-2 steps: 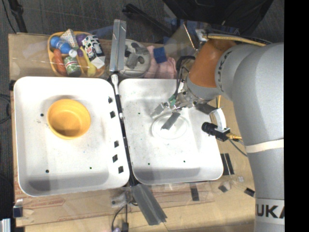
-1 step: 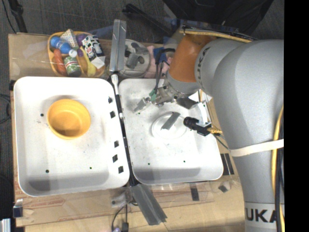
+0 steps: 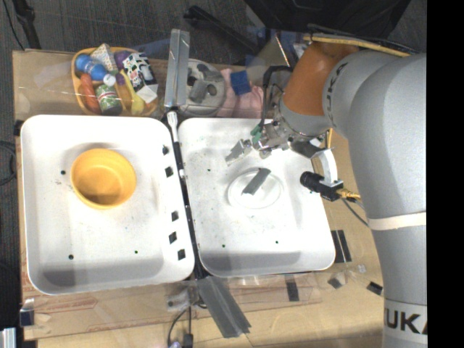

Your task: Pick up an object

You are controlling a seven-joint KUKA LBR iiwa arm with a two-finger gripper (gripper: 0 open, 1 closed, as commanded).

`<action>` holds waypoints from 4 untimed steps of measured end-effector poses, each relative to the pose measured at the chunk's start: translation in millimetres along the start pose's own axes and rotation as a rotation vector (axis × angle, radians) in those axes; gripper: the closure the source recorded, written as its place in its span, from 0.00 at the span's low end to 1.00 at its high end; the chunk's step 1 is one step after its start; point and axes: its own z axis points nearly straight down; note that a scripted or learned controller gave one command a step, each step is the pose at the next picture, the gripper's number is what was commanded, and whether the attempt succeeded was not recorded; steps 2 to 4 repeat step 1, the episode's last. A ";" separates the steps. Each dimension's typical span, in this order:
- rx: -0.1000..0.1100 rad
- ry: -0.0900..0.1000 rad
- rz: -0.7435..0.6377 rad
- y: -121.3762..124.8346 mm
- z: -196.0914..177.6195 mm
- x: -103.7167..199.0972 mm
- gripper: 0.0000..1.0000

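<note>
The grey arm [image 3: 384, 165] is reaching in from the right, its thick body filling the right side of the view and running down toward the near edge. Its orange band [image 3: 310, 78] is sitting at the far right of the bench, just above the wrist, and from there the wrist is bending leftward and down over the far part of the right bin [image 3: 217, 245]. The pincer [image 3: 250, 146] is hanging over that bin's far middle, pointing left; its metal fingers [image 3: 237, 151] are standing a little apart, with nothing showing between them.

Just near of the pincer, a white round lid [image 3: 254, 191] is lying flat on the floor of the right bin, with a small dark grey block [image 3: 255, 181] resting on it at a tilt. The pincer is hovering close to these but apart from them.

In the left bin [image 3: 43, 267], a yellow bowl [image 3: 105, 176] is sitting upright in the far left part, well apart from the arm.

Beyond the bins, on the far left of the bench [image 3: 43, 71], a yellow basket [image 3: 116, 80] is holding small toys and bottles. A black fitting [image 3: 321, 183] is jutting from the wrist over the right bin's right edge.
</note>
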 end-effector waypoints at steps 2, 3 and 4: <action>-0.008 0.000 -0.202 -28.0 32.4 -32.4 0.00; -0.008 0.000 -0.202 -28.0 32.4 -32.4 0.00; -0.008 0.000 -0.202 -28.0 32.4 -32.4 0.00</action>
